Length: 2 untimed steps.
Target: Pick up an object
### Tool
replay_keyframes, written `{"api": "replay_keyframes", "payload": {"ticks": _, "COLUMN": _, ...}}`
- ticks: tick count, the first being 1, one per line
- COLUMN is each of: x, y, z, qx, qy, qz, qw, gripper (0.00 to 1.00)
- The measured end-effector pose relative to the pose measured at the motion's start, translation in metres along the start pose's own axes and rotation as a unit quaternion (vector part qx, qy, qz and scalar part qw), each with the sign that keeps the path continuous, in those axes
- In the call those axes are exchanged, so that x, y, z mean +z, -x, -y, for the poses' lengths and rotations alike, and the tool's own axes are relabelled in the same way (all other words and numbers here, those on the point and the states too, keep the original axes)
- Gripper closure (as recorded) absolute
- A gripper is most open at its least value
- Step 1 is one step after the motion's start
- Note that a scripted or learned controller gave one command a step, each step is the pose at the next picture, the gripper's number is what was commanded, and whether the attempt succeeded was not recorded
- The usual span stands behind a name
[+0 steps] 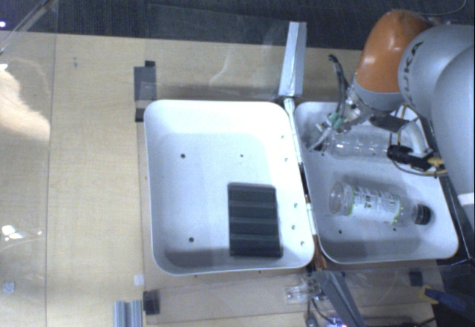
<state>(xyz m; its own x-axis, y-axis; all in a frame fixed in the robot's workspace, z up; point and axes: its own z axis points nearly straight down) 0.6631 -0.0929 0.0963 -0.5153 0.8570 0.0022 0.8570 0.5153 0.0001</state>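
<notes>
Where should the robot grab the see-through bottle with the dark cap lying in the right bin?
Probably across the middle of the bottle, on its labelled part, coming straight down from above. It lies on its side, roughly along the right bin, so fingers would best close across its round body, not the cap.

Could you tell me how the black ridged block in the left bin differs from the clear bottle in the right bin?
The black ridged block is opaque, dark and flat-sided; the clear bottle is see-through and rounded, with a pale label and a dark cap. The block's long side runs up and down the view, while the bottle lies on its side across it. Both rest loose on a bin floor, apart from the gripper.
</notes>
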Motion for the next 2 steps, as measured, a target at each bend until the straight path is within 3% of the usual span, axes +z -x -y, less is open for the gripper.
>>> {"api": "replay_keyframes", "payload": {"ticks": 1, "x": -0.012, "y": 0.002, "z": -0.004, "qx": -0.003, "qy": 0.008, "qz": 0.008, "qw": 0.9999, "gripper": 1.00}}
{"api": "replay_keyframes", "payload": {"ticks": 2, "x": -0.091, "y": -0.022, "z": -0.022, "qx": -0.057, "qy": 0.004, "qz": 0.003, "qw": 0.9984, "gripper": 1.00}}
